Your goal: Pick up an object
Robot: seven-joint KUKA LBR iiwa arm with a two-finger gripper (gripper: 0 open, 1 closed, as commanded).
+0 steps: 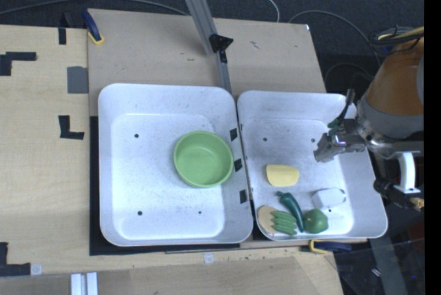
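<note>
The arm (396,97) comes in from the right, its orange band above a grey wrist, and the claw (329,147) hangs over the right part of the right bin (275,107). From this slant I cannot tell whether the claw is wide or narrow; nothing shows between its tips.

The right bin holds the loose things, all in its near half. A pale yellow block (282,175) lies near the middle, left of and nearer than the claw and apart from it. A small white piece (329,198) rests toward the near right, below the claw in the view. In the near left corner sits a tan plate (264,217) with a green ribbed item (282,222) on it. A dark green pepper-like piece (291,206) lies slantwise just beside that, and a round green ball (316,221) is at its near end.

The left bin (124,107) holds a green bowl (203,158), upright, right of centre.

Both bins sit side by side on the worktop (151,45)
</note>
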